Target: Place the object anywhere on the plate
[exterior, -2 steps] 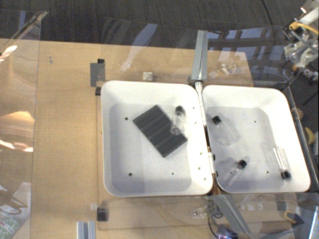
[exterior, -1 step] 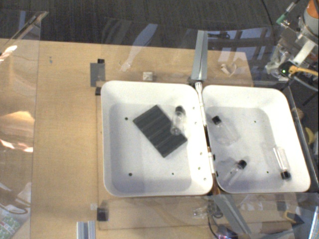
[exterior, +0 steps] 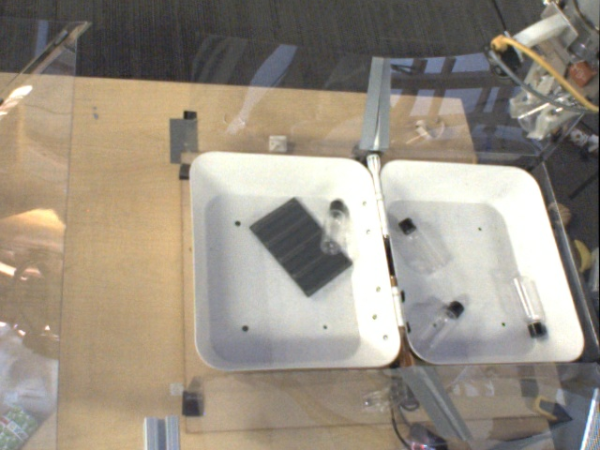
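Note:
A dark grey ridged plate (exterior: pixel 298 247) lies at an angle in the left bin (exterior: pixel 201 270). A clear vial (exterior: pixel 334 228) with a dark cap lies at the plate's upper right edge, partly over it. In the right bin (exterior: pixel 555 251) lie three more clear vials with black caps: one near the upper left (exterior: pixel 417 242), one at the lower middle (exterior: pixel 442 317), one at the right (exterior: pixel 528 303). The arm's wrist and gripper (exterior: pixel 542 112) hang at the view's upper right, beyond the right bin's far corner and high above the bench.
A metal bar (exterior: pixel 377 101) runs back from the gap between the two bins. Small black blocks (exterior: pixel 185 139) stand on the wooden bench near the left bin's corners. A yellow cable (exterior: pixel 544 64) loops beside the wrist.

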Available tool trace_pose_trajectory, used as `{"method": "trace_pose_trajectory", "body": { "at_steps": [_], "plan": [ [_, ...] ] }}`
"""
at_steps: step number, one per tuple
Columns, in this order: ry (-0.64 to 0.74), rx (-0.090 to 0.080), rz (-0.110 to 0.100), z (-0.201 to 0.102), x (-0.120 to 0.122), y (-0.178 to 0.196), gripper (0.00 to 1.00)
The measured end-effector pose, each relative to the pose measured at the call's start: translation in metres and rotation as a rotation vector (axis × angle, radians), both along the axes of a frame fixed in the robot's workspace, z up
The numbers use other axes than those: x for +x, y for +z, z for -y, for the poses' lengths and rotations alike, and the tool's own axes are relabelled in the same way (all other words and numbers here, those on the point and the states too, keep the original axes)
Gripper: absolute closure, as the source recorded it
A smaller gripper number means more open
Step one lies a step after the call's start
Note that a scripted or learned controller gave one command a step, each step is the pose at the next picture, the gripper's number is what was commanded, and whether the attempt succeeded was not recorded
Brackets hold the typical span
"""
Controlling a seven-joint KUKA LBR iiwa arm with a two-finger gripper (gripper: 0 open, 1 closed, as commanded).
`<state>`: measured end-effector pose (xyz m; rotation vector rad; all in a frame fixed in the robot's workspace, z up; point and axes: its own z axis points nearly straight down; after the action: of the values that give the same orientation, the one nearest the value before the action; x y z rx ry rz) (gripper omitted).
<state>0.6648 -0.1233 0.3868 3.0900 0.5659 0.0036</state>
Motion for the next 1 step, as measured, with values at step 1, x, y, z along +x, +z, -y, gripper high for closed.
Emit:
{"method": "trace_pose_trajectory", "body": {
  "at_steps": [1],
  "plan": [
    [0.209,0.0,-0.001,0.02,-0.0302,-0.0938,1.0]
  ]
}}
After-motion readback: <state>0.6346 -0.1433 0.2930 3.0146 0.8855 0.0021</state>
